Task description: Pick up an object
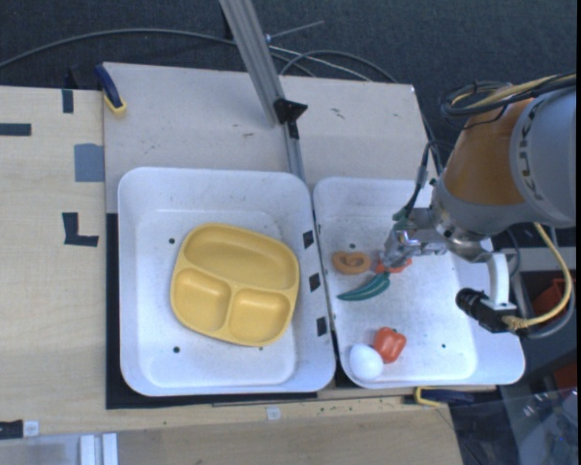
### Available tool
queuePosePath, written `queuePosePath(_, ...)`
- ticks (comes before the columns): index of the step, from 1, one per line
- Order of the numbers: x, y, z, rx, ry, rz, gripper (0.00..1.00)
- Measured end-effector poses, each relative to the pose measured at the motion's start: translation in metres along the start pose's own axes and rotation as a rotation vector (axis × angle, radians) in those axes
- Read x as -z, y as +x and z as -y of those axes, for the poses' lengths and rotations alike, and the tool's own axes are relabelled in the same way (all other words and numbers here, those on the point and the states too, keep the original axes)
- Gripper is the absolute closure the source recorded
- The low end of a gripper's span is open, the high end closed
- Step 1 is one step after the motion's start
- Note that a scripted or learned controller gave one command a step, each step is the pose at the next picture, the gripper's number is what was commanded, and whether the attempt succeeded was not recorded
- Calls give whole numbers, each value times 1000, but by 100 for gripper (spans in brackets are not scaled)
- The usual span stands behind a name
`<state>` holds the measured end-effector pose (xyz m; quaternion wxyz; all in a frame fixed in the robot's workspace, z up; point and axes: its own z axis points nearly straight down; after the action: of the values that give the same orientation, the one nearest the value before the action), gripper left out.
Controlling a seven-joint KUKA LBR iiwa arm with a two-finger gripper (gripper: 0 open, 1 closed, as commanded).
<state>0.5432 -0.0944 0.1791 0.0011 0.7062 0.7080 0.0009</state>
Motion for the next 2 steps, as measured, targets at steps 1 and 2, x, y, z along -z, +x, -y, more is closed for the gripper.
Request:
queuePosePath(1, 49, 0, -1, -1, -1, 0, 100)
queuePosePath(2, 39, 50, 1, 4, 5, -2, 100)
